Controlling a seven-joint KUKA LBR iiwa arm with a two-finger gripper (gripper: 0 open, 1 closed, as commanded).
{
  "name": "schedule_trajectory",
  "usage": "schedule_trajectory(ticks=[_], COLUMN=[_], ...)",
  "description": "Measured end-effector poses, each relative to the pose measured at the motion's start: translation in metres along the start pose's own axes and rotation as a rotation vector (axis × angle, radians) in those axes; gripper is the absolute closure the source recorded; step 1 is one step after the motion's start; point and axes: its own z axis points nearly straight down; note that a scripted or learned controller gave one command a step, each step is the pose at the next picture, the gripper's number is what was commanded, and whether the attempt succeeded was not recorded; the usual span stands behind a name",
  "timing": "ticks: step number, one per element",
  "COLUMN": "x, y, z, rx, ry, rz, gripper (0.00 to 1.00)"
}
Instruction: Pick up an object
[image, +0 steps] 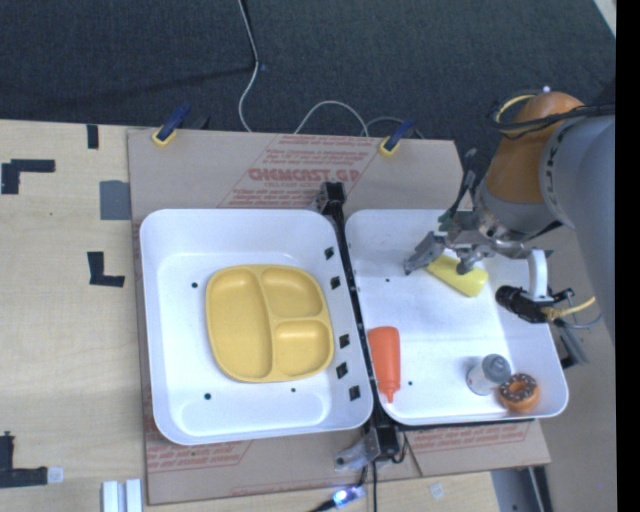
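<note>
We see the hand (447, 256) w/ fingers spread, astride the yellow block (460, 278), not lifted, in right bin (440, 405). Carrot (386, 362), can (487, 373), donut (519, 391) lie nearer the camera than the block; yellow tray (269, 322) in left bin (180, 410).

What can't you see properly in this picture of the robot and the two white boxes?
- Yellow block, camera view: the gripper covers its top, so whether the jaws touch it is unclear.
- Grey can and the brown round thing: too small and blurred to name.
- Robot arm: cut off by the right edge.
- Orange carrot-shaped toy: its lower tip blurs into the bin wall.
</note>
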Motion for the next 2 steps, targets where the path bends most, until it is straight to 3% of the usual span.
schedule_trajectory(ticks=[1,2], x=[0.001,0.010], y=[0.001,0.001], z=[-0.012,-0.070], rx=[-0.002,-0.007], ry=[0.000,0.000], rz=[-0.002,-0.001], gripper=[1.00,1.00])
